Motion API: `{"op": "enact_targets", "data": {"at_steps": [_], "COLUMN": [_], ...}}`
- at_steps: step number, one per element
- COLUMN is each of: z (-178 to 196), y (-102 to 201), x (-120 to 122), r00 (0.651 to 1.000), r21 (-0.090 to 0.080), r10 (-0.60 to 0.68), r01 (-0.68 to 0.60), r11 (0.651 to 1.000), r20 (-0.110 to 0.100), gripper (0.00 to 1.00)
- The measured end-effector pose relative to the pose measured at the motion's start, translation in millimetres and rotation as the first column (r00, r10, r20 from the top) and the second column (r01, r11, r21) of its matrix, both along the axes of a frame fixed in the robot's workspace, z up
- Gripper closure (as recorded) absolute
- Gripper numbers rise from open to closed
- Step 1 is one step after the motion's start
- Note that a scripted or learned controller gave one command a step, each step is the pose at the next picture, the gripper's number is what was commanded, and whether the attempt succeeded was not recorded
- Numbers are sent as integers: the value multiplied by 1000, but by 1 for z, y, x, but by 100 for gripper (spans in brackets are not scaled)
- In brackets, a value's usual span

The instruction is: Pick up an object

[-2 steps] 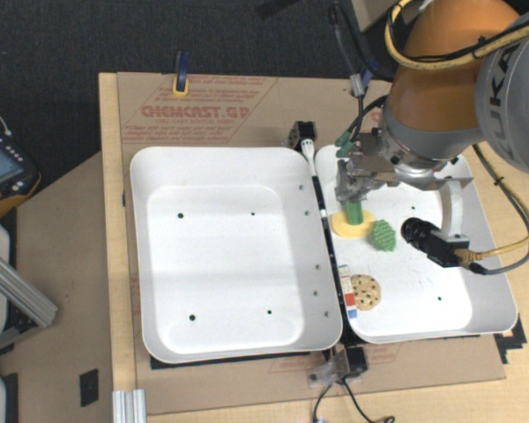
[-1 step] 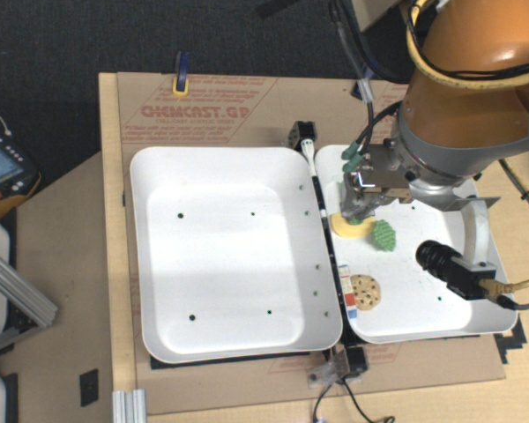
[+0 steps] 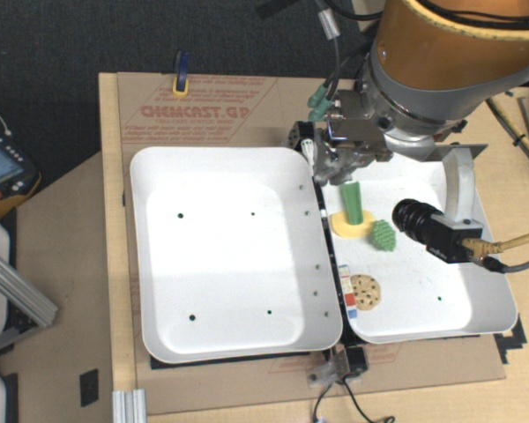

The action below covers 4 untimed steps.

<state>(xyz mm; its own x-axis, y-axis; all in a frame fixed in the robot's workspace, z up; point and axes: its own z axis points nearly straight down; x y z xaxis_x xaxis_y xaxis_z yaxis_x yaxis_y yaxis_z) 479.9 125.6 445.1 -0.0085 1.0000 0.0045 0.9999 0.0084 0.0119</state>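
The pincer [image 3: 342, 171] is hanging over the back left corner of the right bin [image 3: 423, 311], just above the top of a green cylinder [image 3: 352, 204]. I cannot tell whether it is wide or narrow, because the wrist is covering it.

The cylinder is standing upright, or nearly so, with its foot on a flat yellow piece [image 3: 353, 228]. It is close to the wall that the right bin is sharing with the left bin [image 3: 220, 254].

In my judgement the arm is preparing to grasp this cylinder, as it is the nearest thing. To do this well, the pincer should be coming straight down, centred on the cylinder (a tall thin thing is tipping easily when pushed from one side). It should be closing only when it is low enough around the body.

The shared wall is leaving little room on the left side, so it may be getting in the way. A green bumpy piece [image 3: 383, 235] is lying just beside the yellow piece, on its right. A cookie [image 3: 364, 292] is lying nearer the front, well apart from the pincer.
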Motion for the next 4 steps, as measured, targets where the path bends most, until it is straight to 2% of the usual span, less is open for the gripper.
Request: {"op": "enact_targets", "data": {"at_steps": [1,2,4], "z": [96,90,111], "y": [87,100,101], "x": [-1,15,15], "r00": [1000,1000,1000], "r21": [3,-3,-1], "r10": [3,-5,-3], "r01": [-3,5,3], "r11": [1000,1000,1000], "r20": [1,-8,-2], "gripper": [100,100,100]}}
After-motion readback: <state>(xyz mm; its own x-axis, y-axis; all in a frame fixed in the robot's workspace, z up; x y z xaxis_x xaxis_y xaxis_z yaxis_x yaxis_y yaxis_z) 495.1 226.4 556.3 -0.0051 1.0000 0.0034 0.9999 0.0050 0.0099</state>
